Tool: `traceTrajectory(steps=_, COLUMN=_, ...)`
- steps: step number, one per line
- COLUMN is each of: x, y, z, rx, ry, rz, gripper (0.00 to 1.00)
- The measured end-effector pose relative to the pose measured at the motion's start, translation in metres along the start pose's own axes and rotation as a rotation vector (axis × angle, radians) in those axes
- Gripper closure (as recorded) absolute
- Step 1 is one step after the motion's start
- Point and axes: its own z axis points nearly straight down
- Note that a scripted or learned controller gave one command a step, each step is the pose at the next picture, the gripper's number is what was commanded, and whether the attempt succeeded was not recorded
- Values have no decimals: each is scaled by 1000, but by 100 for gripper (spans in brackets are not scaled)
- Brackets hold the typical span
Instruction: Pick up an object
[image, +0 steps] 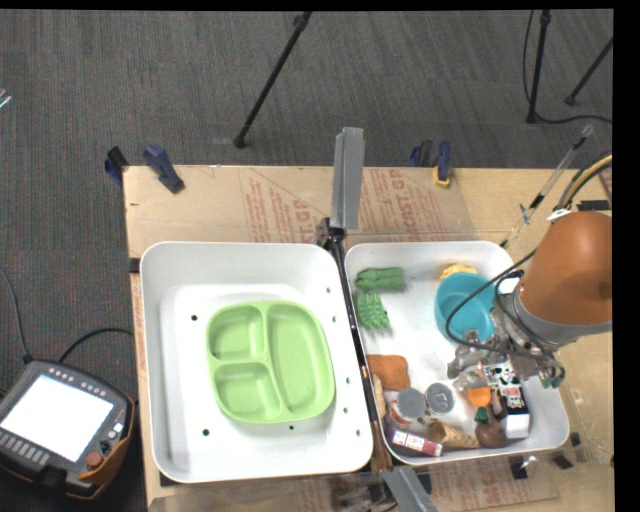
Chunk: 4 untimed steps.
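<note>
The likeliest pick is among the small objects (455, 410) heaped in the right bin (420, 250), lying directly under and just left of the claw (500, 375), which hangs low over them, presumably lined up for a grab. Whether the claw is open or closed cannot be told. The blue cup (462, 303) sits just beyond it. Well to its left, the green tray (270, 360) lies in the left bin (170, 290).

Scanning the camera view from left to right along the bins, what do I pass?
Handheld control pendant → left white bin → green divided plate → green toys → orange piece → teal cup → gripper, low in the right white bin.
</note>
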Motion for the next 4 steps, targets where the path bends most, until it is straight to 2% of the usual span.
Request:
traceTrajectory(steps=1, x=-94, y=-39, z=10, rx=1, ry=-1, rz=-121, gripper=100)
traceTrajectory(steps=2, x=-95, y=-40, z=9, rx=1, ry=-2, rz=-120, gripper=0)
traceTrajectory(steps=3, x=-53, y=-5, z=9, rx=0, ry=0, rz=-60, gripper=0)
traceTrajectory(steps=4, x=33, y=-15, z=9, rx=2, ry=1, rz=-28, gripper=0)
